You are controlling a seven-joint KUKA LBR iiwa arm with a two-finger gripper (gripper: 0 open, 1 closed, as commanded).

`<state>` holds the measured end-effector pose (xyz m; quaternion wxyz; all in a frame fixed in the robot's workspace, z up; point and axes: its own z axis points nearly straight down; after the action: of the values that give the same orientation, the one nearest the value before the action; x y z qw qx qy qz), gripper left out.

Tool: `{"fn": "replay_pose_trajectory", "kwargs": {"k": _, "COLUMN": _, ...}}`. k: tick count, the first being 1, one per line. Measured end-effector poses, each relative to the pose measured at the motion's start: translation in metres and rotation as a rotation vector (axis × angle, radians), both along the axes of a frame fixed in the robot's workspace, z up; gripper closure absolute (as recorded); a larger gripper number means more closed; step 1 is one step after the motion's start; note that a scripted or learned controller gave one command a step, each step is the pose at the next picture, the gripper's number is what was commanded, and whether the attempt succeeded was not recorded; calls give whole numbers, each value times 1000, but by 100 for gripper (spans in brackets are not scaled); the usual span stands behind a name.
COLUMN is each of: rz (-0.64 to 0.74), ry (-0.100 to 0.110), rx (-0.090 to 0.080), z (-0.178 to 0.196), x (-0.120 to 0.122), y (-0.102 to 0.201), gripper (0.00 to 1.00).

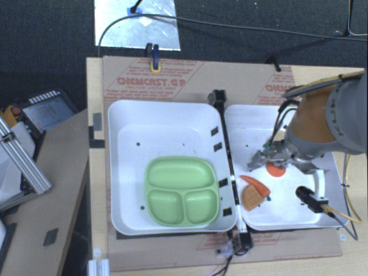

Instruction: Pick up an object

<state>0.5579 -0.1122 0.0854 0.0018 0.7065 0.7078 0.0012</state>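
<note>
My gripper (260, 160) reaches down into the right bin (247, 125) from the right, near the bin's middle. A small red round piece (276, 169) lies just to the right of its tip, partly under the wrist. An orange-red wedge (255, 184) lies a little in front of the gripper, apart from it. A tan, cookie-like piece (251, 197) touches the wedge's near side, by the bin's front left corner. Nothing shows between the gripper's tips.
The left bin (132, 125) holds a green divided plate (181, 190) in its front half. A black ridge (225, 148) separates the two bins. The grey and orange arm (322, 119) covers the right bin's right side.
</note>
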Motion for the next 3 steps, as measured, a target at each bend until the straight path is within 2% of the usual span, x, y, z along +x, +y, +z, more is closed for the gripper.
{"fn": "replay_pose_trajectory", "kwargs": {"k": 1, "rz": -1, "ry": -7, "rx": -3, "z": 13, "x": 2, "y": -2, "gripper": 100}}
{"fn": "replay_pose_trajectory", "kwargs": {"k": 2, "rz": 0, "ry": -1, "rx": 0, "z": 61, "x": -5, "y": -1, "gripper": 100}}
{"fn": "replay_pose_trajectory", "kwargs": {"k": 3, "rz": 3, "ry": -2, "rx": 0, "z": 106, "x": 1, "y": 4, "gripper": 100}}
